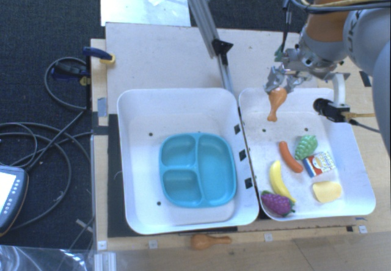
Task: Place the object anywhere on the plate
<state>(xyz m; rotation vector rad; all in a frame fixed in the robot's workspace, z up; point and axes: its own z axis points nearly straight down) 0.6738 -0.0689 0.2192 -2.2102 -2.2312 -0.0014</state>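
Observation:
A blue plate (pixel 198 170) with three compartments lies in the left white bin (pixel 137 141). My gripper (pixel 282 82) hangs over the far end of the right bin (pixel 357 169), shut on the top of an orange toy drumstick (pixel 275 104). The drumstick dangles below the fingers, clear of the bin floor, to the right of the wall between the bins.
The right bin holds a sausage (pixel 290 157), a green vegetable (pixel 306 146), a small red and white carton (pixel 319 163), a banana (pixel 279 180), purple grapes (pixel 276 203) and a yellow slice (pixel 328 191). Another orange drumstick (pixel 209 241) lies on the bench in front of the bins.

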